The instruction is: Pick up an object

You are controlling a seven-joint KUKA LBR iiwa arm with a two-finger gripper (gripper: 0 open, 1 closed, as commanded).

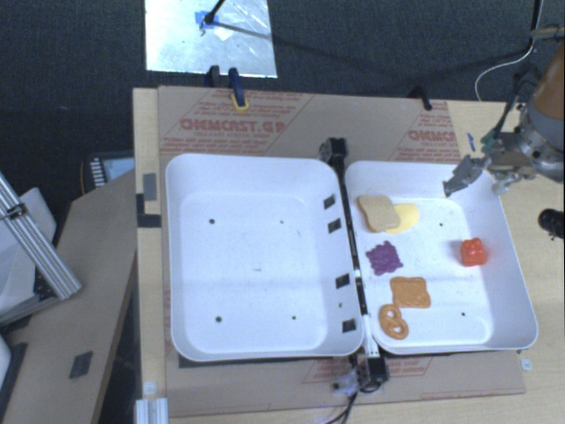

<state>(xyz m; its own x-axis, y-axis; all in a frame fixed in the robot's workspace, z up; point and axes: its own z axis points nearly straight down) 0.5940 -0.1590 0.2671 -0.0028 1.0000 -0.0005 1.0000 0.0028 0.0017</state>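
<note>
The right bin [503, 299] holds several toy food pieces. A tan bread slice [378, 212] lies against a yellow piece [406, 218] at the bin's back left. In front of them lie a purple grape cluster [384, 257], an orange-brown cracker [410, 291] and a pretzel [394, 321]. A red piece [473, 252] sits alone toward the right wall. My gripper [482, 180] hangs over the bin's back right corner, above and behind the red piece. Its fingers are spread open with nothing between them.
The left bin [185, 237] sits beside the right one, and a black clamp strip [346, 237] runs along the divide. A shiny metal sheet [210, 25] lies behind the bench. An aluminium rail [35, 246] stands at the far left.
</note>
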